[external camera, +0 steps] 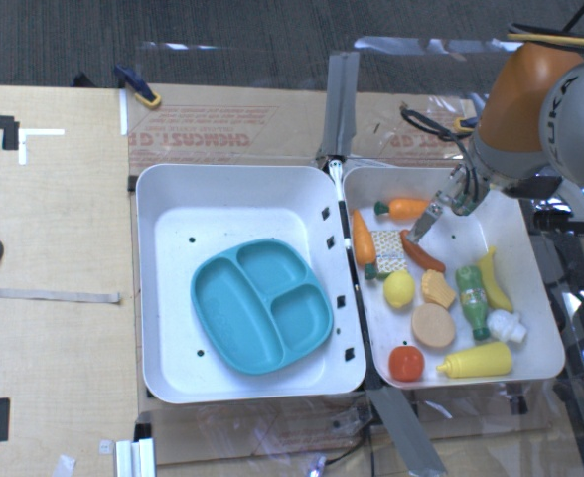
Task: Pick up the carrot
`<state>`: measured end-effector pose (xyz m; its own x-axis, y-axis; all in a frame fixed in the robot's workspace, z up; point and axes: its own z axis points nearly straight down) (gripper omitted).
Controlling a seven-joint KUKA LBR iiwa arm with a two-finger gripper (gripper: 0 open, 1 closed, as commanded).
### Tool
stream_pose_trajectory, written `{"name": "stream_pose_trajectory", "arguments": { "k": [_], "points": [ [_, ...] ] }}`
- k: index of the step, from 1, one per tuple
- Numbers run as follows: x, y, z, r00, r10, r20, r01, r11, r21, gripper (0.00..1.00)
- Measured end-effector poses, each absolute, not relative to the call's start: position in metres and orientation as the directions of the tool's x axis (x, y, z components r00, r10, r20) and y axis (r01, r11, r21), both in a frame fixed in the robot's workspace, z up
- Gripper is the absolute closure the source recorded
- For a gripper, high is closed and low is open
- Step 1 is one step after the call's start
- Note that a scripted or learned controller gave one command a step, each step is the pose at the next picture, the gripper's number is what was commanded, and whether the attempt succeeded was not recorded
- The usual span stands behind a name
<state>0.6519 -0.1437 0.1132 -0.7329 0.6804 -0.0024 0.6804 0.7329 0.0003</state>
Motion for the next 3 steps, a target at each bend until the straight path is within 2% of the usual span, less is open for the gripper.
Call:
{"name": "stream_pose_trajectory", "arguments": {
  "k": [1,2,3],
  "points": [
    [0.655,-0.107,0.100,-0.676,0.736,-0.013,0.736,0.676,0.010,0.00],
    [0.653,-0.104,0.098,-0.466,0.885,-0.007,0.885,0.466,0.008,0.00],
    [0.654,-0.103,0.110,-0.471,0.882,-0.005,0.882,0.471,0.007,1.00]
  ]
}}
